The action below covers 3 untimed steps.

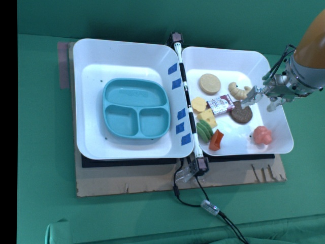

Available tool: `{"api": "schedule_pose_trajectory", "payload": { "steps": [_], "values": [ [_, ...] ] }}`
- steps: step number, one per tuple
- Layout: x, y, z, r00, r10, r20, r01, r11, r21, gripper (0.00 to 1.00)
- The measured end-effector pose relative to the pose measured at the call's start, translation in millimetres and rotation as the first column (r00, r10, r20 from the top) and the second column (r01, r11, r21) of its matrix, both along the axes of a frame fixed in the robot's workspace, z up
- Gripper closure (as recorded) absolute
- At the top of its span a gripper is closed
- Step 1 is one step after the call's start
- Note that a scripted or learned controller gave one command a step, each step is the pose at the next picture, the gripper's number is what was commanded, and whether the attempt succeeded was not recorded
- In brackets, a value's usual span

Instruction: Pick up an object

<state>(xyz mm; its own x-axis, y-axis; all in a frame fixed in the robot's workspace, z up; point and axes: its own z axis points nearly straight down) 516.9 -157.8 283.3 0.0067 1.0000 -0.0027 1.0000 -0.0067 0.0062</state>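
The right bin (pixel 274 145) holds several toy foods. Among them are a round tan cracker (pixel 209 83), a pale croissant (pixel 237 90), a pink and white packet (pixel 220 104), a brown cookie (pixel 241 114), yellow cheese pieces (pixel 202 111), a green pod (pixel 204 131), a red pepper piece (pixel 216 140) and a pink fruit (pixel 262 135). My gripper (pixel 261 100) hovers over the bin's right side, just right of the croissant and the brown cookie. It is open, with nothing between its fingers.
The left bin (pixel 91 65) holds a teal divided plate (pixel 136 108). A black and white rod (pixel 187 98) with blue tape marks runs between the bins. Cables (pixel 203 200) trail off the bench's front edge.
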Motion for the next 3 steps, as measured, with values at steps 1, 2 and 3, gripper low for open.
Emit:
{"api": "schedule_pose_trajectory", "payload": {
  "steps": [1,2,3],
  "values": [
    [60.3,-24.4,-87.8,1.000,-0.001,0.002,0.001,1.000,-0.003,0.00],
    [130.9,-30.6,-96.4,1.000,0.002,0.009,-0.002,1.000,-0.004,0.00],
    [134.0,-32.0,-78.3,1.000,-0.001,0.024,0.001,1.000,-0.010,1.00]
  ]
}}
